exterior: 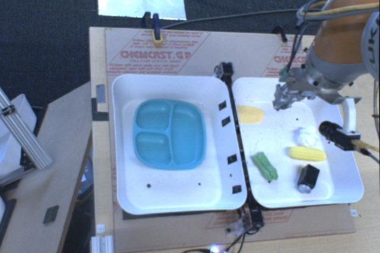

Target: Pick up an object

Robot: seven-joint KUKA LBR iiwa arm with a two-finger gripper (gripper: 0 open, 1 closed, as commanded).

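nearest you, black can (307,178) lies just below corn cob (307,154) in the right bin (350,186). you cannot tell the gripper (284,97) state; it hangs above-right of the yellow piece (250,114).

Light brown wooden worktop (101,145), seen from above at a slant. On it, a clear plastic sheet with red print (155,54), flat under the bins. Two shallow white bins side by side on that sheet: left bin (127,186) and right bin (347,186), touching along the middle. Small blue and yellow clamp (156,29) at the far edge of the worktop.
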